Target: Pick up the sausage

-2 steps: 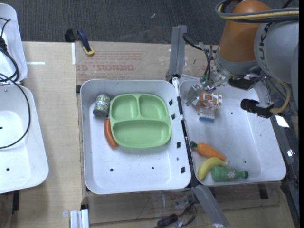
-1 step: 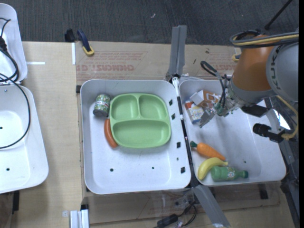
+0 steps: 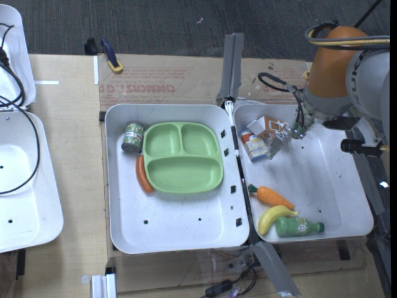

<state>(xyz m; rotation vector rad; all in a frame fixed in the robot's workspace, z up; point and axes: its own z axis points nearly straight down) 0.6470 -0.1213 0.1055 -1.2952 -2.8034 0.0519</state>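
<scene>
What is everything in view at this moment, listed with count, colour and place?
bins: 2, white, side by side on the bench
divided plate: 1, green, left bin
sausage: 1, orange-red, left bin, against the plate's left edge
small can: 1, grey-green, left bin, above the sausage
cartons: a small cluster, white and orange, right bin, upper left
carrot: 1, orange, right bin, lower left
banana: 1, yellow, below the carrot
bottle: 1, green, lying beside the banana
clamp: 1, blue and yellow, bench top edge
arm: 1, grey with orange band, over the right bin
gripper: 1, at the cartons
</scene>
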